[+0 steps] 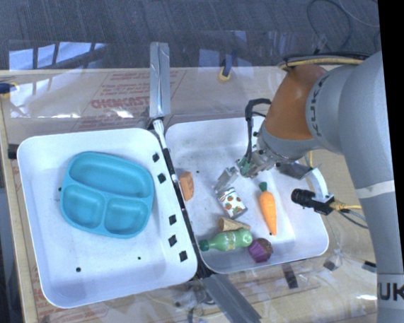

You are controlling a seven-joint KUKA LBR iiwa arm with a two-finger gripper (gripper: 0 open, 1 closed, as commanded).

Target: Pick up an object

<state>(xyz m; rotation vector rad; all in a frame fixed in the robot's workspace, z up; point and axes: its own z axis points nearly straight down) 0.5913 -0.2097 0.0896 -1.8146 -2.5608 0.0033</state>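
Nearest in the right bin [306,243], a green bottle [226,242] lies on its side, long axis left-right, beside a purple ball [260,249]. Farther in, a carrot [268,209] lies near-to-far, green top pointing far; left of it sits a small patterned carton [232,203], its print too small to read. The gripper [226,180] hangs just beyond, its state impossible to tell. The left bin [38,230] holds a blue divided plate [107,193]. Faint red lettering on the far bench is illegible.
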